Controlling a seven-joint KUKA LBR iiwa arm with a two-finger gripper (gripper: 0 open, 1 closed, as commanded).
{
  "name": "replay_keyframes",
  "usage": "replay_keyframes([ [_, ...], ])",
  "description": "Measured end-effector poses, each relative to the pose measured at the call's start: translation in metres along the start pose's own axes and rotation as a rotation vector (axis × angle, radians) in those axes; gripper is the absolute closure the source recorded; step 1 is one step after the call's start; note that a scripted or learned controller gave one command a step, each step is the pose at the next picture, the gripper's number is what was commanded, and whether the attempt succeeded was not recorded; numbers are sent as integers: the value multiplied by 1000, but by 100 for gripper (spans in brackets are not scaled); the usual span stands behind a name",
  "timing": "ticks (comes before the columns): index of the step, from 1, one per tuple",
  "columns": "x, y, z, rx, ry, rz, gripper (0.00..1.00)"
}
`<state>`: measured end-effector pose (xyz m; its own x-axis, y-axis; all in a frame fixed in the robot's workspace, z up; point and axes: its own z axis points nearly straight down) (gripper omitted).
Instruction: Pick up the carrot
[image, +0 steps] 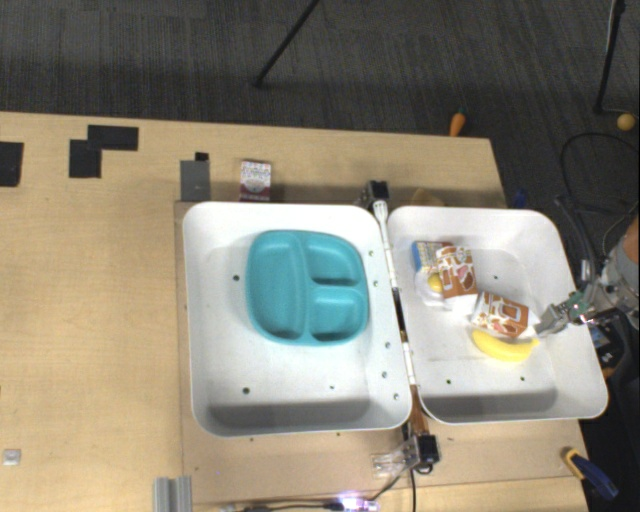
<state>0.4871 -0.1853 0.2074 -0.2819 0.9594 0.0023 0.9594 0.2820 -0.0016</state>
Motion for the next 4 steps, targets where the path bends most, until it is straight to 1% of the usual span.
replay_keyframes([
  [1, -22, -3, -122, -16, -17, -160, 100],
  [2, -21, -4, -119, -11, -11, -160, 0],
  [3, -20, -4, -100, -8, -6, 183, 0],
  [4, -1, 42, -117, -10, -4, 577, 0],
])
